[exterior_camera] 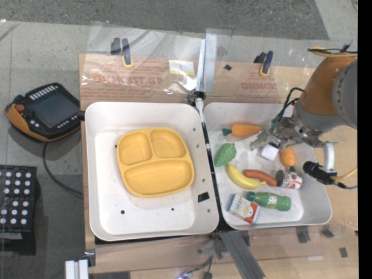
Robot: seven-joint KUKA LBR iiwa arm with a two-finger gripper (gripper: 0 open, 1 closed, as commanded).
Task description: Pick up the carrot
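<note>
Camera view: my jaws [272,139] hang low in the right white shallow bin [317,214], just right of the orange carrot with a green top [244,130]

I cannot tell how my jaws stand. That carrot lies on its side near the bin's far wall, green end pointing left, nothing gripping it. Nearer the camera lie a green leafy vegetable [225,154], a yellow banana [242,178], a red-orange sausage [261,176], a green bottle [270,200] and a small carton [242,208]. A yellow three-part plate [155,160] sits in the left white bin [99,214] on the table
</note>
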